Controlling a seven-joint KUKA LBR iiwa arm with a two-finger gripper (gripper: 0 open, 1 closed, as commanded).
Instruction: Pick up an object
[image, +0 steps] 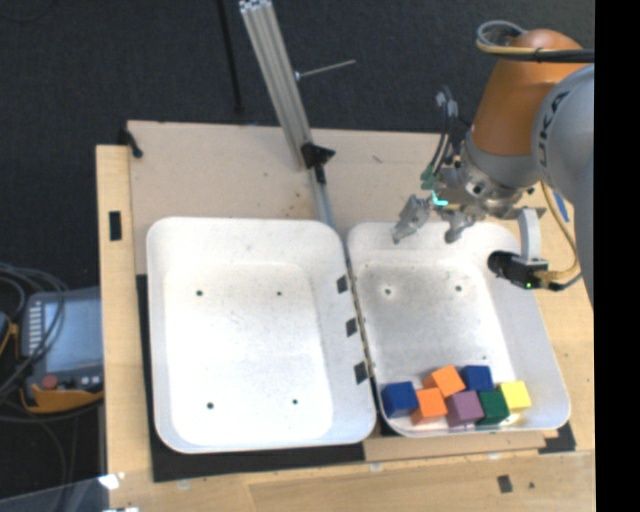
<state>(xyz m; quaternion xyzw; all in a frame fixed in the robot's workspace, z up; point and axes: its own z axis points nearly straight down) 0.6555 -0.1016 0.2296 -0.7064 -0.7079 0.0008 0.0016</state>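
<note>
Small coloured cubes (458, 394) huddle touching in a cluster at the right bin's near edge: two blue, two orange, one purple, one green, one yellow. They lie well apart from the claw (432, 227), which hangs over the far edge.

blocks (458, 394) in R bin (520, 300), near edge | L bin (170, 300) beside

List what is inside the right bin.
The right bin holds a cluster of cubes at its near edge: two blue, two orange, one purple, one green, one yellow. Anything beneath them is covered. The gripper hovers above its far edge.
</note>
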